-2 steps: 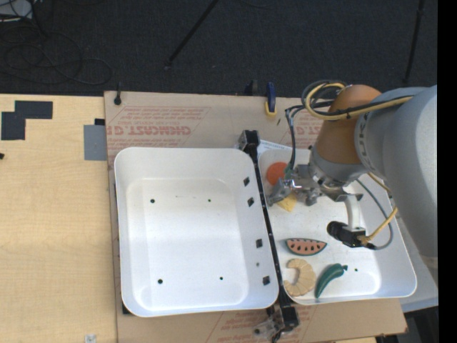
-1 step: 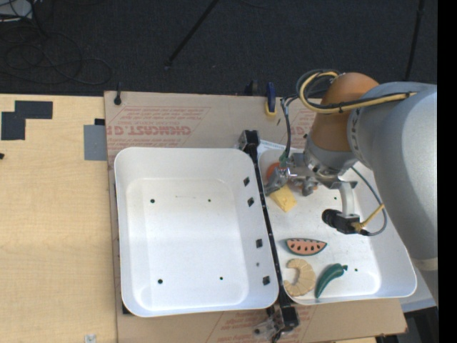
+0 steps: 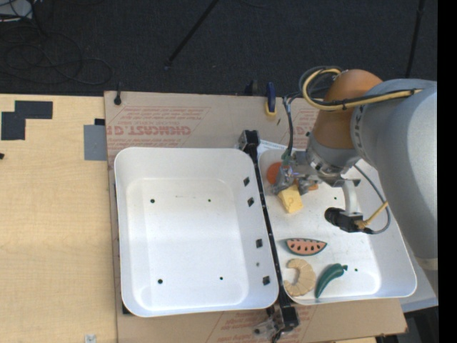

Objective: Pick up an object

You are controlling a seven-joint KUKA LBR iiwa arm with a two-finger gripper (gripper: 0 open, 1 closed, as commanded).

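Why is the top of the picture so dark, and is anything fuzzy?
Camera view: the floor behind the bench is dim and unlit, while both white bins look bright; the watermelon slice and green pepper are fairly sharp, but the gripper above the yellow cheese wedge is a bit blurry.

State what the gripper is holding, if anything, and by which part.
Cannot be told: the gripper sits right over the yellow cheese wedge, hiding any contact.
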